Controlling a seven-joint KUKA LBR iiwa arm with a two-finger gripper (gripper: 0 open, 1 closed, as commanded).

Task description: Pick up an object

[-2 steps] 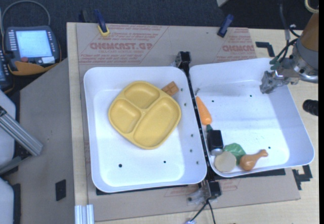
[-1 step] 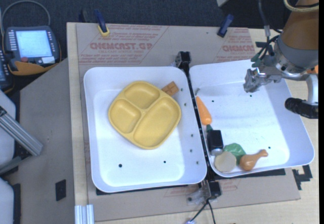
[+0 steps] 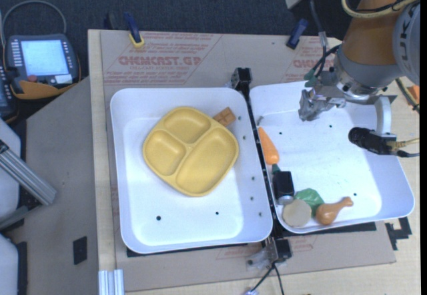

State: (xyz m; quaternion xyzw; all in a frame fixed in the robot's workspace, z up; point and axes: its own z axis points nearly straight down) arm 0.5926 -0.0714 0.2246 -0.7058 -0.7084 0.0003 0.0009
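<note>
My gripper (image 3: 312,108) hangs over the back left part of the right bin (image 3: 337,157), with nothing visibly in it. An orange carrot (image 3: 268,145) lies against that bin's left wall, a little in front of and to the left of the gripper. Further forward along the same wall sits a small black block (image 3: 283,184). In the front left corner a beige round piece (image 3: 297,213), a green piece (image 3: 310,196) and a brown drumstick (image 3: 333,209) lie close together.
The left bin (image 3: 133,210) holds a yellow divided plate (image 3: 191,150), with a small brown block (image 3: 225,116) at its back right edge. A black clamp (image 3: 241,77) sits at the back of the divider between the bins.
</note>
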